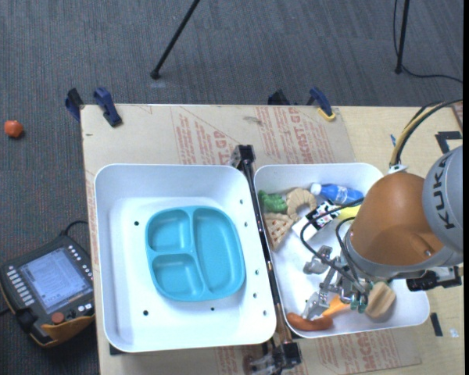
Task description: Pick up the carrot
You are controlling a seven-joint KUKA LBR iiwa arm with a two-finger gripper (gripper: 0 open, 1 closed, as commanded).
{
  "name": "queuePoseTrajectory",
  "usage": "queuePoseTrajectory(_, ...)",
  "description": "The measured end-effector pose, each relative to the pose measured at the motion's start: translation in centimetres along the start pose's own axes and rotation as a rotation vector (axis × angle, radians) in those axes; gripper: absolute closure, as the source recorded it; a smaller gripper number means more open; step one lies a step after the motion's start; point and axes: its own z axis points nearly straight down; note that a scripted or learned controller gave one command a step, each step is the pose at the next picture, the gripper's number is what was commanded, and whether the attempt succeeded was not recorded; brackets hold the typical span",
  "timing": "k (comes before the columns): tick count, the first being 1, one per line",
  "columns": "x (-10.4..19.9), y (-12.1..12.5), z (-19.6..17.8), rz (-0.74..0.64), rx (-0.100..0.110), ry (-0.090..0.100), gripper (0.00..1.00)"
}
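The gripper (322,301) sits low in the right bin (391,320), near that bin's front-left corner, with its metal fingers pointing down and to the left; whether they are apart or together I cannot tell, as the linkage hides the tips. The carrot (316,319) lies just under it, an orange-red length stretched along the front wall of the bin, its thicker red end toward the corner and a paler orange part running back under the gripper. It looks to be touching or nearly touching the fingertips, but nothing shows it held between them.

Judging from this, the chief risk is the wall: the carrot lies so close to the rim that a finger may land on the bin's edge or pinch only the tip, and the carrot would roll or slip out on the lift. A tan rounded piece (380,300) rests just beside the gripper to the right and could be nudged or caught along with it. Further back lie a waffle-like piece (279,226), a green item (272,201) and a blue-capped bottle (336,192), well apart from the grasp. The left bin (113,209) holds a blue divided tray (195,254).
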Motion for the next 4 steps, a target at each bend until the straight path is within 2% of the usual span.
queuePoseTrajectory(1,0.00,-0.01,0.00,0.001,0.000,0.000,0.00)
queuePoseTrajectory(2,-0.13,0.33,-0.10,-0.274,-0.004,-0.006,0.00)
queuePoseTrajectory(3,-0.13,0.32,-0.10,-0.273,-0.004,-0.006,0.00)
queuePoseTrajectory(4,0.30,0.56,0.06,0.261,0.001,0.003,0.00)
